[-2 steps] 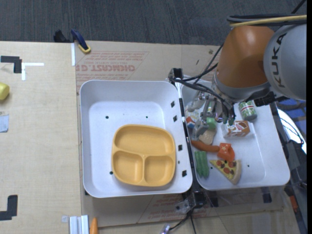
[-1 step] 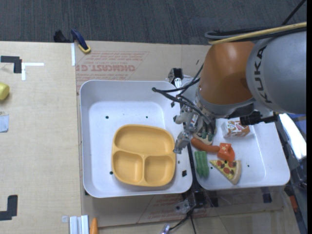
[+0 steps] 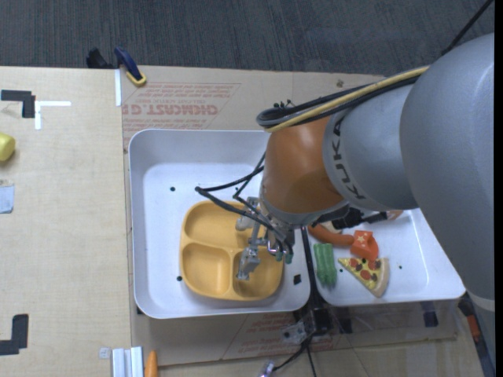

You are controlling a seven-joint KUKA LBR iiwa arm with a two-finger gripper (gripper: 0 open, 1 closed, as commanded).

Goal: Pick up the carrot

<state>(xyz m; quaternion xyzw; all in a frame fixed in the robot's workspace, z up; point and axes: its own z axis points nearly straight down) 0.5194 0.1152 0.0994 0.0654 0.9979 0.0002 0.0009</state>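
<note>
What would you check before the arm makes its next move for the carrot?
1. Carrot in sight: ok, an orange strip in the right bin, partly under the arm.
2. Gripper above the carrot: not ok, it hangs over the yellow tray in the left bin.
3. Carrot between the fingers: not ok, it lies apart from them.
4. Room around the carrot: not ok, a red piece, a green piece and a pizza slice crowd it.
5. Fingers open: cannot tell.
</note>
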